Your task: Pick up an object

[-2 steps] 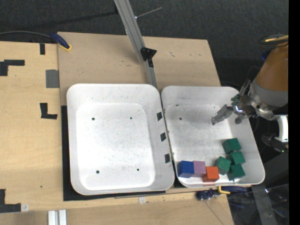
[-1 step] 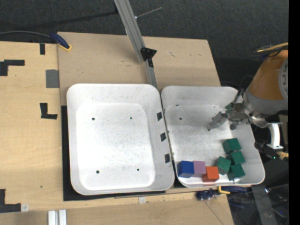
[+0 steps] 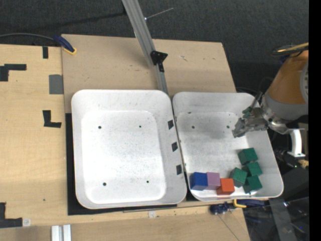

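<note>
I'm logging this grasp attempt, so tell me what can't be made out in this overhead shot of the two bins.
- Gripper in the camera view: small and dark over the right bin; open or shut cannot be told, nor whether it carries anything.
- Green blocks: bunched together, so their count is unclear.
- Arm: cut off by the right side of the view.
- Blue clamp below the right bin: partly hidden under the bin's rim.
</note>
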Controlling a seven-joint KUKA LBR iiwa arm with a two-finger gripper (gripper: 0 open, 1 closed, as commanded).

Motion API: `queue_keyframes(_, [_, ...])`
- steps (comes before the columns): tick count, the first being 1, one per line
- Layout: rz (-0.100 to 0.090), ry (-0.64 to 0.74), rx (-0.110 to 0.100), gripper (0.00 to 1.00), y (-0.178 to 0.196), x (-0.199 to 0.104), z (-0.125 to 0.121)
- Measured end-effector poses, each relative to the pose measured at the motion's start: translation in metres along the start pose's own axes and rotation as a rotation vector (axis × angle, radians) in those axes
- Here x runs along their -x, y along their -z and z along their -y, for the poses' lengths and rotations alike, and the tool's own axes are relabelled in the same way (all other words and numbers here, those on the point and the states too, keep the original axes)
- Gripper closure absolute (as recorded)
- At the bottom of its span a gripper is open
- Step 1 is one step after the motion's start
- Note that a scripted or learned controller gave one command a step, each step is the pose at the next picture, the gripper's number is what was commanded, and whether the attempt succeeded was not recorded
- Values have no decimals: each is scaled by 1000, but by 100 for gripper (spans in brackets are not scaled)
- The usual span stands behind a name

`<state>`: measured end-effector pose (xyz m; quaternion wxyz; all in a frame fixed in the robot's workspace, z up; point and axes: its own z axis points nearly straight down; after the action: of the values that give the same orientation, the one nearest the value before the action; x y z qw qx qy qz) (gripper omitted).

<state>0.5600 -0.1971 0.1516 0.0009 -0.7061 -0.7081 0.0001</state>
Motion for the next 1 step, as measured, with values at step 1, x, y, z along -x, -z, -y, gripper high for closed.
queue_keyframes(1, [2,1,7,100,56,-11,-4])
